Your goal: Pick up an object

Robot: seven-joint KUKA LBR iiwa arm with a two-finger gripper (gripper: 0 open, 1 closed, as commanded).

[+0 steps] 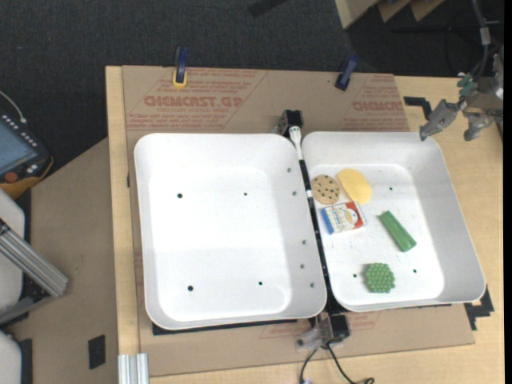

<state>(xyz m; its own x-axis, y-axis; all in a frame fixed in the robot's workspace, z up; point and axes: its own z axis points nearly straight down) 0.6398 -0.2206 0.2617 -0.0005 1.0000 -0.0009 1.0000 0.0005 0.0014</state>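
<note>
Robotics laboratory bench: two white bins on a clamped cardboard sheet (blue clamps at upper centre), aluminium framing lower left, dark carpet beyond.

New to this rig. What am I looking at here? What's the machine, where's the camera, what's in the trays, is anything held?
One fixed camera looks down at a slant on a bench with two shallow white bins. The machine is a single robot arm reaching in from the right; its claw sits at the upper right, above the far corner of the right bin, with nothing between its fingers. Its job is to pick up an object. The right bin holds five things: a round cookie, a yellow lump, a small red and blue packet, a green stick and a bumpy green ball. The left bin sits beside it.
</note>
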